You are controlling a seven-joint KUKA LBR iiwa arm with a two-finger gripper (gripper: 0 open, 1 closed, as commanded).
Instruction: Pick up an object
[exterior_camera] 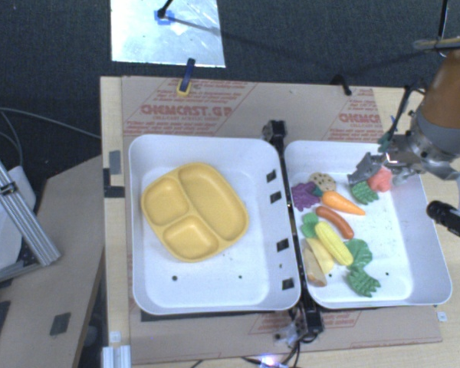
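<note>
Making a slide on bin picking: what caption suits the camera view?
Arm's claw above a red toy in the right bin of play food; yellow tray in the left bin.

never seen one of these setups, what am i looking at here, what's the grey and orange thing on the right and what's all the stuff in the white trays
This is one camera fixed above a bench, looking down at a slant. The grey and orange thing is a robot arm reaching in from the right. At its end is a two-finger gripper, its hand for picking things up.

On the bench are two shallow white bins side by side. The left bin holds a yellow divided plate. The right bin holds toy food: an orange carrot, a red sausage, a yellow corn cob, a purple piece, a cookie and some green leafy pieces.

The gripper is low over the right bin's far end, right by a pinkish-red toy. I can't tell whether it is actually gripping it.
</note>
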